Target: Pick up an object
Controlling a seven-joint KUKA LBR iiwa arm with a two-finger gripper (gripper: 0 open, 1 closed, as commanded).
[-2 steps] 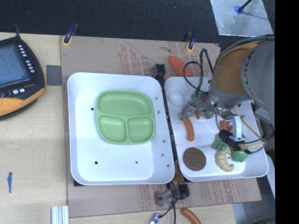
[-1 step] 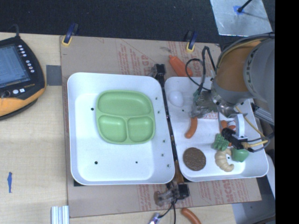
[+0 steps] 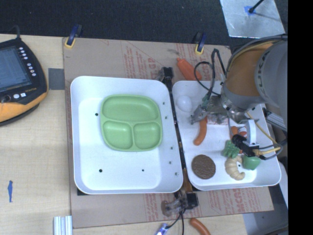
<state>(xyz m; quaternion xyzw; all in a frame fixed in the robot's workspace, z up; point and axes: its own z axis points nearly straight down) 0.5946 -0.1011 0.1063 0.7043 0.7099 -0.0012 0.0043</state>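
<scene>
The right bin [image 3: 266, 180] holds several small items. An orange sausage [image 3: 200, 133] lies in its middle, with a white ball [image 3: 184, 102] at the upper left. A brown round cookie [image 3: 203, 166] and a pale croissant [image 3: 235, 169] lie near the front. Green broccoli [image 3: 230, 149] and a green block [image 3: 251, 162] sit to the right. My gripper [image 3: 204, 112] is low in this bin, just above the sausage's upper end and right of the ball. The grey and orange arm [image 3: 254, 77] hides the bin's back right part.
The left bin [image 3: 83, 146] holds a green divided plate [image 3: 131, 122]. An orange carrot [image 3: 186, 69] lies outside behind the right bin. Another orange piece [image 3: 200, 225] lies at the front. A teach pendant [image 3: 17, 80] rests at far left. Cables [image 3: 261, 148] trail over the right bin.
</scene>
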